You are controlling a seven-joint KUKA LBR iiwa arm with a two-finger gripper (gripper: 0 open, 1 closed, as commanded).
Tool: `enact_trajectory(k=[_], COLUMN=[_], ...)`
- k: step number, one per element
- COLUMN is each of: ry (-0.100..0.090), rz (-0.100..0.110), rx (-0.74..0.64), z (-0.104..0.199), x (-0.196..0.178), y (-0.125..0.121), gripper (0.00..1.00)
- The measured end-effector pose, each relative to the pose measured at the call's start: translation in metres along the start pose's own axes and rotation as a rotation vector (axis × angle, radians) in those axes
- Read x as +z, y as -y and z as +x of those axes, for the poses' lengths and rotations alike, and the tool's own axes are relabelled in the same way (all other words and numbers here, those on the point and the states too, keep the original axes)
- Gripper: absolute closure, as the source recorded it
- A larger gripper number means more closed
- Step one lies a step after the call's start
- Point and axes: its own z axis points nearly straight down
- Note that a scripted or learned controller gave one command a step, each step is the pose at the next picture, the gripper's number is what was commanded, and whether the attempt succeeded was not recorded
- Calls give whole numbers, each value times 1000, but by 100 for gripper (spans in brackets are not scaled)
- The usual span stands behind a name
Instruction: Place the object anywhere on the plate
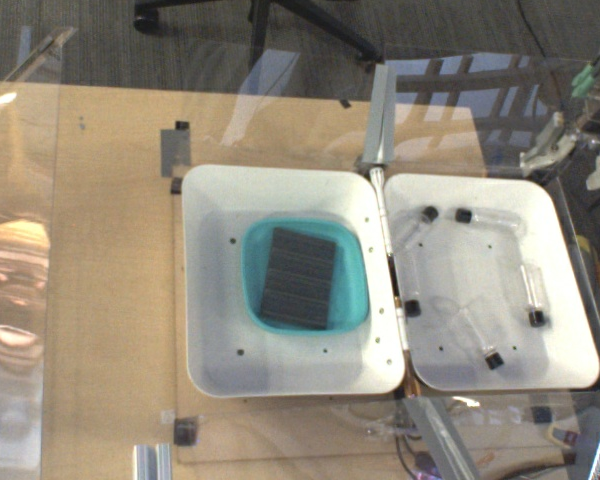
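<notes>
Two shallow white bins sit side by side on the tan wooden surface (90, 298). The left bin (205, 358) holds a teal plate (352, 278), squarish with rounded corners, near the bin's centre. A dark grey ribbed rectangular object (298, 278) lies flat on the plate, touching it, long axis running roughly 12 to 6 o'clock with a slight tilt toward 1 o'clock; teal shows all around it. The right bin (570, 358) holds several clear plastic tubes with black caps: one capped end at 11 o'clock (429, 212), one just beside it at 12 o'clock (464, 215), one tube at 3 o'clock (532, 290), one cap at 6 o'clock (493, 360), one at 9 o'clock (411, 308). A black office chair base (255, 8) stands on grey carpet beyond the surface at 12 o'clock. Tool state: cannot tell.
</notes>
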Motion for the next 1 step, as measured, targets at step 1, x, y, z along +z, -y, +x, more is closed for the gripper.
enact_trajectory(k=[1], ry=[2], rz=[3], rx=[105], z=[-57], x=[1], y=[-2], gripper=[0])
